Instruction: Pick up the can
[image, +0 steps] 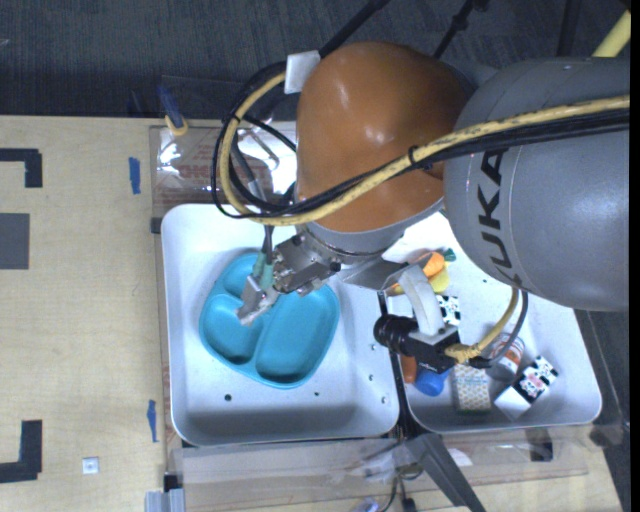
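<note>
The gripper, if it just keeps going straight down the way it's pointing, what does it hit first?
Most likely the blue dish in the left bin: the gripper hangs right over it. How much gap remains is unclear from this slanted view.

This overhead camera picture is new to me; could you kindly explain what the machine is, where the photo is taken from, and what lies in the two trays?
The photo comes from one fixed camera above the bench, looking down at a slant. The big grey and orange shape is a robot arm reaching in from the right. Its two-finger gripper hangs over the left white bin, just above a blue divided dish. Nothing can be seen between its fingers. The right bin holds a jumble of small things: a black-and-white patterned block, an orange piece, a blue one and others partly hidden by the arm. I cannot pick out the can with certainty.
</note>
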